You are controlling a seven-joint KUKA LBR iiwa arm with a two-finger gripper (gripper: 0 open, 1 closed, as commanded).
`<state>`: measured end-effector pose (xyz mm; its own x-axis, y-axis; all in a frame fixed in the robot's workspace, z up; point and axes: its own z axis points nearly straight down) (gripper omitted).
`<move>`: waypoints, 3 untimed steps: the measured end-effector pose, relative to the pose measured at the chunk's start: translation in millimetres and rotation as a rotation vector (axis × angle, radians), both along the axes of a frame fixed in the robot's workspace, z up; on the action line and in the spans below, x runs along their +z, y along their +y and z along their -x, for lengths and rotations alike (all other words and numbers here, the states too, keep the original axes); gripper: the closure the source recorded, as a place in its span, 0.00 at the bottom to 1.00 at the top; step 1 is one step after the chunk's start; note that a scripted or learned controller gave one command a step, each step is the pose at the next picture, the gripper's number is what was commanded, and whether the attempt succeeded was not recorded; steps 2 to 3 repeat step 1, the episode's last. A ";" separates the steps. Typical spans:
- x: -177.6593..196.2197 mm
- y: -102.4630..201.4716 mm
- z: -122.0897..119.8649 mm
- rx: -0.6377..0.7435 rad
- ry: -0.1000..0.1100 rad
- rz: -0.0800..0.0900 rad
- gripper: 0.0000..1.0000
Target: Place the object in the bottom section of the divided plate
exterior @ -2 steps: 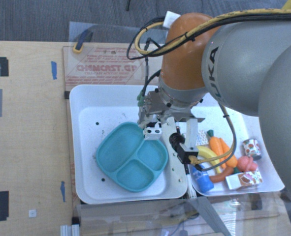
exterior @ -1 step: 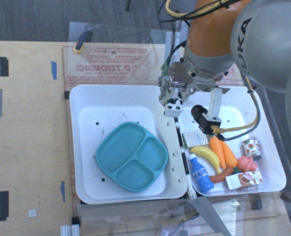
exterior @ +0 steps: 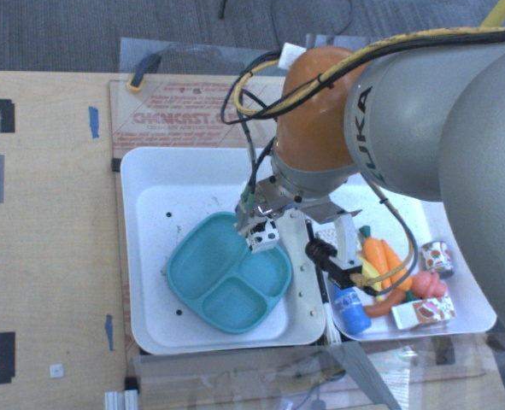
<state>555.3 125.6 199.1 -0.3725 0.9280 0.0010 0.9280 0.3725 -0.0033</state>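
A teal divided plate (exterior: pixel 226 276) lies in the left white bin (exterior: pixel 145 229), with one large section at its upper left, one at the right and one at the bottom (exterior: pixel 231 302). All three sections look bare. My gripper (exterior: pixel 258 227) hangs over the plate's upper right rim, under the orange wrist band. A small white part shows at its tip, and I cannot tell whether that is a held object.
The right bin (exterior: pixel 478 314) holds a carrot (exterior: pixel 380 257), a yellow piece (exterior: pixel 370 273), a blue bottle (exterior: pixel 351 309), a pink toy (exterior: pixel 424 285), a small can (exterior: pixel 437 257) and a white and red packet (exterior: pixel 423 313). The arm covers that bin's upper part.
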 end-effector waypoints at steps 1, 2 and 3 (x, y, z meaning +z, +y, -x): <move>0.3 -0.9 -0.4 -0.002 -0.001 0.000 0.00; 0.3 -0.9 -0.4 -0.002 -0.001 0.000 0.00; 0.3 -0.9 -0.4 -0.002 -0.001 0.000 0.00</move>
